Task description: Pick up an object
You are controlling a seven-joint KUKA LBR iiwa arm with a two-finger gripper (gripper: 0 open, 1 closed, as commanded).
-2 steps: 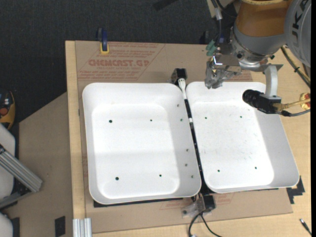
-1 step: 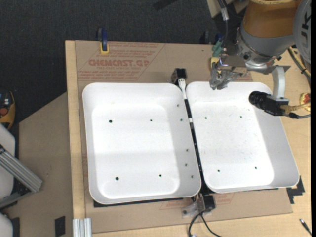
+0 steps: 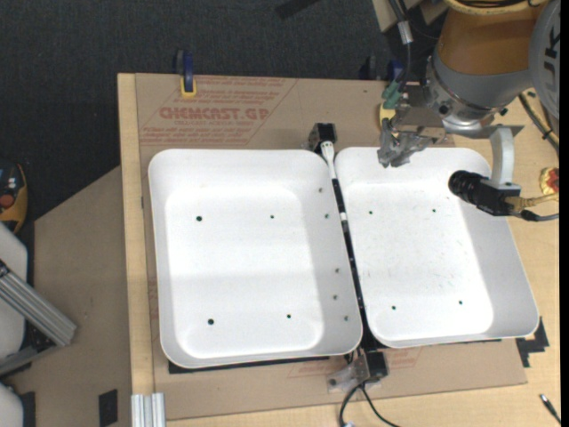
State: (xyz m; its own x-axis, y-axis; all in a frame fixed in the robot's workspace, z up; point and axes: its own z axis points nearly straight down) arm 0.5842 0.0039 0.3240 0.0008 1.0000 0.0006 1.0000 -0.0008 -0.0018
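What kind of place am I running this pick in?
Probably a robotics lab test bench: two shallow white plastic bins on a clamped brown cardboard sheet, and the grey, orange-banded arm's gripper over the right bin.

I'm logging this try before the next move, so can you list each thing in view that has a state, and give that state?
gripper: above the far edge of the right bin, nothing seen between its fingers.
arm: reaching in from the right, over the bench's far right corner.
left bin: flat on the bench, upright.
right bin: flat on the bench, beside the left bin.
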